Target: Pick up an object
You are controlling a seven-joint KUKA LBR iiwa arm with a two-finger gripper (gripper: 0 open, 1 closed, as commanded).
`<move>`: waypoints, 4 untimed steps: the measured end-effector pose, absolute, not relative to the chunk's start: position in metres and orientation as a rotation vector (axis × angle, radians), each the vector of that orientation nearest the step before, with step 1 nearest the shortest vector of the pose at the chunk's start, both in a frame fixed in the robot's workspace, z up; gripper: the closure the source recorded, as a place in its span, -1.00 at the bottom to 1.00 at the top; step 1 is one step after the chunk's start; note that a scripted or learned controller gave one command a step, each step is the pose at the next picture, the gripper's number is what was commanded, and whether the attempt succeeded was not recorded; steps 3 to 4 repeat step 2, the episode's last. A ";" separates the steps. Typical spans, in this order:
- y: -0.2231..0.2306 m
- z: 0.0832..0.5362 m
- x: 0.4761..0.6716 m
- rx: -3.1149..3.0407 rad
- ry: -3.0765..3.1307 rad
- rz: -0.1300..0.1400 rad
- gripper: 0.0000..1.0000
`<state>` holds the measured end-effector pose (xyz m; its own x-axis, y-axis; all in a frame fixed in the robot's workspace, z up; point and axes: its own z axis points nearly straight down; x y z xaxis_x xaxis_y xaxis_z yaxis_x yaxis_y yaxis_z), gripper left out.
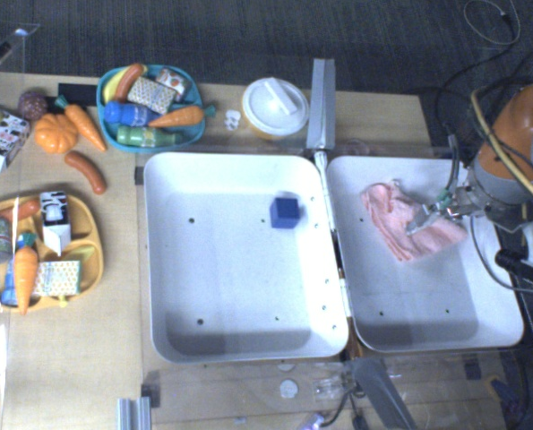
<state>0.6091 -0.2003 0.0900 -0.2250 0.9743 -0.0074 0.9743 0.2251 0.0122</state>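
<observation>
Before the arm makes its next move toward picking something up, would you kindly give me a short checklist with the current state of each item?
1. Target within the bins: ok. A pink cloth lies in the right bin; a blue block sits in the left bin.
2. Gripper placed over a target: ok. It is at the pink cloth's right part.
3. Cloth actually between the fingers: cannot tell.
4. Cloth away from the bin wall: ok. It lies inside the floor area.
5. Blue block free of neighbours: ok. It stands alone.
</observation>
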 end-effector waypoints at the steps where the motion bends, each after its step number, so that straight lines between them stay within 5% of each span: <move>1: -0.198 0.100 0.612 1.942 2.450 0.015 1.00; 2: -0.128 0.184 0.670 1.972 2.443 0.002 1.00; 4: -0.128 0.184 0.670 1.972 2.443 0.002 1.00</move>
